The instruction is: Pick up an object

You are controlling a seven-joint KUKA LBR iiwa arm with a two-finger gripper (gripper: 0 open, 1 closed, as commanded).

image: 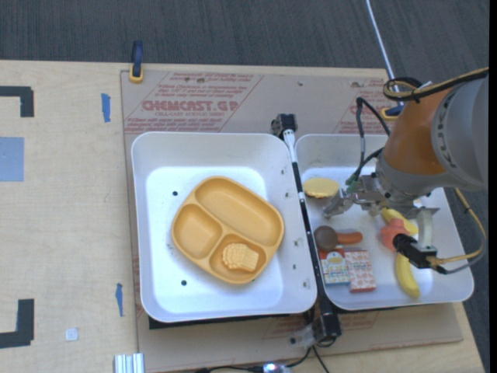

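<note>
Hangs over the right bin (458, 290), centre-right of frame: gripper (348, 200), whether released or clenched cannot tell. Just upper left of it, a yellow disc (321, 187); below, a brown toy (325, 237) and small box (349, 270). Lower right, a banana (407, 277) near the rim.

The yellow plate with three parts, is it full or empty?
Mostly empty. The yellow plate in the left bin holds one corn piece in its near compartment; the other two compartments are bare.
</note>
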